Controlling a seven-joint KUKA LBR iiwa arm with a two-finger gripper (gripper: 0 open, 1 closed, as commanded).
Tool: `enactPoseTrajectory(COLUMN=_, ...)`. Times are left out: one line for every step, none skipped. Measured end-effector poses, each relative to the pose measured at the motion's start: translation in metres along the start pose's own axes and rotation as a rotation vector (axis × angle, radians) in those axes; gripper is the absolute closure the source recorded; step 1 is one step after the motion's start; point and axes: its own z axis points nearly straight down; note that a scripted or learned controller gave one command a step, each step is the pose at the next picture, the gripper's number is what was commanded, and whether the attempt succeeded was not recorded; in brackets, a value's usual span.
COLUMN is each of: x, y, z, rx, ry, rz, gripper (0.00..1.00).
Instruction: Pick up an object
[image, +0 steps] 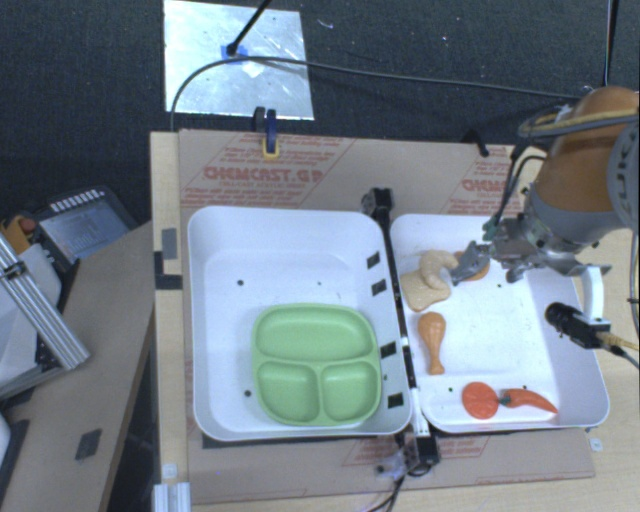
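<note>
My gripper (472, 264) sits low in the upper part of the right bin (560, 330), at the right of the frame; whether it is spread or pinching anything I cannot tell from this slant. It hangs just at the right edge of the pale dough-like piece (428, 280), which lies against the bin's upper left corner, so I take that as the object to lift. It looks like light moulded toy food, probably smooth and rounded, so I judge it may slip unless I close across its narrower waist rather than its broad lobe. Just below it lies the tan drumstick (432, 340), thin at its shaft and an easier hold. Near the bin's bottom edge rest 1 red tomato (480, 400) and 1 orange carrot (530, 401), touching. In the left bin (230, 250), lower centre of the frame, sits 1 green divided plate (316, 362).
</note>
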Motion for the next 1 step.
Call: enactPoseTrajectory(x=0.0002, y=0.0027, z=-0.0073, rx=-0.013, ry=-0.001, rz=-0.002, gripper=0.00)
